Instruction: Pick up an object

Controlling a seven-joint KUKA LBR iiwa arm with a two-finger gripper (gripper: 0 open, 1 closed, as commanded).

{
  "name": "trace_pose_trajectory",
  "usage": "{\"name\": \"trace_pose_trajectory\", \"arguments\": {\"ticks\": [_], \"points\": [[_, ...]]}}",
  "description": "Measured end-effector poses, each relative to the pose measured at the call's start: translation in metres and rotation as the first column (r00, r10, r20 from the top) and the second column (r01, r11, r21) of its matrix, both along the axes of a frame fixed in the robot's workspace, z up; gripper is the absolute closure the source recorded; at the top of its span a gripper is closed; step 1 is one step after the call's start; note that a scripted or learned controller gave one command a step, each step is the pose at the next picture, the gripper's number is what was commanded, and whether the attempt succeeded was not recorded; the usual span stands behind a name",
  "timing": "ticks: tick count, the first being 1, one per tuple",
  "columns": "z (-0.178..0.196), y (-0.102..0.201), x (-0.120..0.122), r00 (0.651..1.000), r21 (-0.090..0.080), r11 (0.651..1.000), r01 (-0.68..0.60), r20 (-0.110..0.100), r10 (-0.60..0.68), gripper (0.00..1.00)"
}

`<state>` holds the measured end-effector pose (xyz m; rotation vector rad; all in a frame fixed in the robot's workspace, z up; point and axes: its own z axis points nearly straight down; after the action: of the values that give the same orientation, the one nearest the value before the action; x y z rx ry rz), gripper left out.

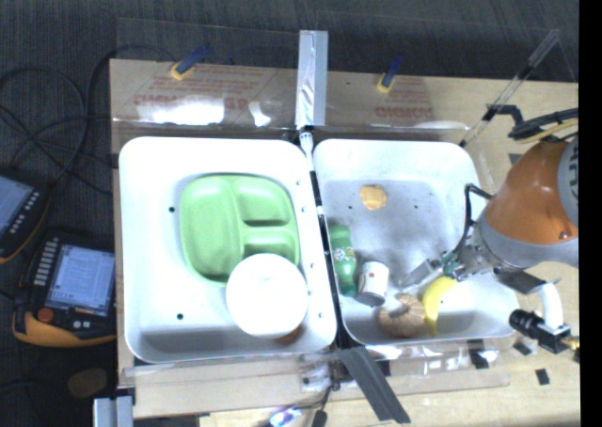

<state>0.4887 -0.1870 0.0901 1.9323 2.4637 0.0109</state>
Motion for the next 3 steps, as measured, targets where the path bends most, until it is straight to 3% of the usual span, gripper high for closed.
{"name": "trace_pose_trajectory", "arguments": {"ticks": [1,2,3], "points": [[0.001,0.051,0.001,0.728,-0.017,0.728,-0.685,-0.004,0.685,0.0],[0.0,0.013,0.0,0.95,-0.002,0.95,-0.313,0.0,0.313,0.0],[0.0,0.068,0.032,0.988,-0.006,0.988,-0.152,0.0,0.152,0.0]]}}
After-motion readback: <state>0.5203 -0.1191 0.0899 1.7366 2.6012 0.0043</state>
